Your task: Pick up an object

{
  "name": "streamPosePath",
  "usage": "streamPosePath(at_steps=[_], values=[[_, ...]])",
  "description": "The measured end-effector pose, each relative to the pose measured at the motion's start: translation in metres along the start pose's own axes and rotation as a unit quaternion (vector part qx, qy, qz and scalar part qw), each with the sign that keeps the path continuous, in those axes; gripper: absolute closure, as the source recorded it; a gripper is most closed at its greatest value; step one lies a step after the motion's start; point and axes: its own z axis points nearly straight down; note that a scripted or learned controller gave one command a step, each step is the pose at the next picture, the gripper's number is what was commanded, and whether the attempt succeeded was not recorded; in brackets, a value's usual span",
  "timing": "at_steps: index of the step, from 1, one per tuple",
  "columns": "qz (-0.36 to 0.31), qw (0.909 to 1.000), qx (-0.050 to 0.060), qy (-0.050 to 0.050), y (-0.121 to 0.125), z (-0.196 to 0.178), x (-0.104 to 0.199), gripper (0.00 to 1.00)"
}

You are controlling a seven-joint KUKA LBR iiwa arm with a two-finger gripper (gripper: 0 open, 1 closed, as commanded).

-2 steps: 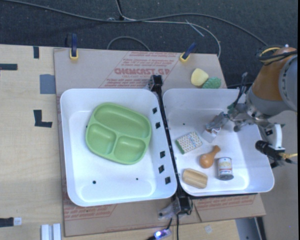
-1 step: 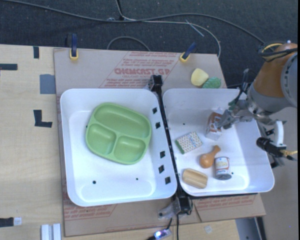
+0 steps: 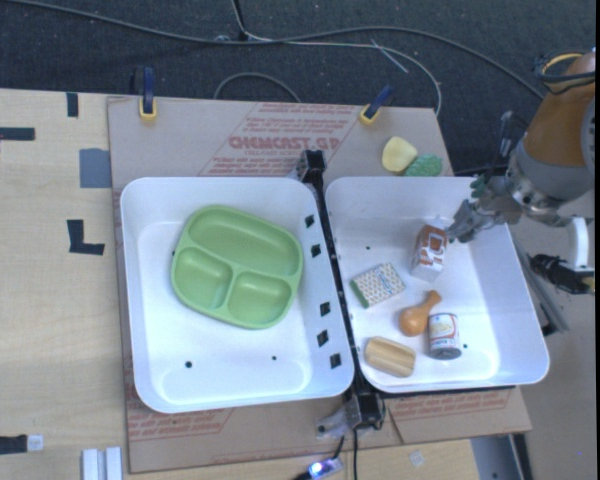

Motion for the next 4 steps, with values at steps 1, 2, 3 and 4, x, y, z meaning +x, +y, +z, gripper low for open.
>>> streamPosePath(at_steps=[1, 2, 3, 4], values=[[0.000, 1.0000, 0.000, 0.000, 0.002, -0.047, 0.001, 1.00], [0.001, 1.0000, 0.003, 0.000, 0.001, -0.035, 0.001, 1.00], [-0.001, 1.0000, 0.003, 0.001, 0.013, -0.032, 0.056, 1.00], [-0.002, 1.0000, 0.002, 0.001, 0.018, -0.041, 0.105, 1.00]])
